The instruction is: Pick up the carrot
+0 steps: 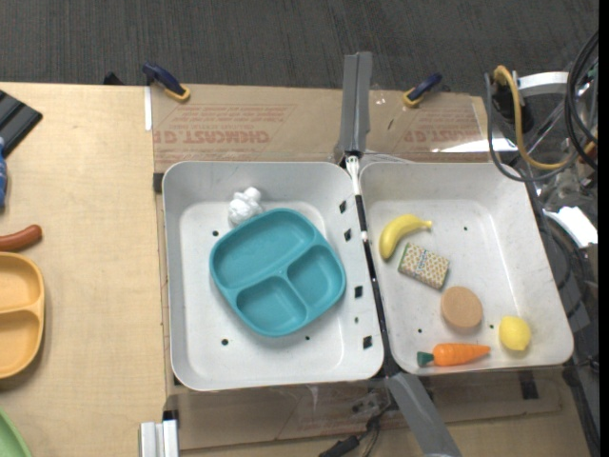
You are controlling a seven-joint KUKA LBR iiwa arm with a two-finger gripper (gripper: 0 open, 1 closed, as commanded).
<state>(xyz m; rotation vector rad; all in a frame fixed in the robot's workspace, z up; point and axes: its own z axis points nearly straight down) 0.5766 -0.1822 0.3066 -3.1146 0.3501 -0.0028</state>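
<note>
Carrot (pixel 455 354) lying flat in the right bin (pixel 533 219), hard against the near wall, green end toward the divider (pixel 363 246), orange tip toward the lemon (pixel 515 333). Untouched, nothing closed around it. Judged from that: approach step not yet begun, whole task still ahead.

Next move, likely: come in from the right, drop over the middle of the carrot, turn the wrist so the grip crosses its short width. Little room on the near side, so a risk of catching the bin wall; a slight tilt or a nudge inward may be needed. Smooth, tapered body, probably prone to rolling or slipping out if pinched near the tip.

Close neighbours: lemon just beside the orange tip, round tan disc (pixel 461 307) near and above, both apart from the carrot. Farther back, a speckled block (pixel 423 266) and a banana (pixel 402 234), well clear.

Left bin (pixel 181 255) holding a teal divided plate (pixel 277 271) and a crumpled white lump (pixel 245 205) touching its far rim.

Beyond the bins: cardboard sheet (pixel 228 122) held by two clamps (pixel 166 81), pale wooden table (pixel 76 179) with an orange plate (pixel 17 317) and a sausage (pixel 19 237) at the left edge, cables (pixel 538 131) on the right, dark carpet (pixel 238 17) behind.
</note>
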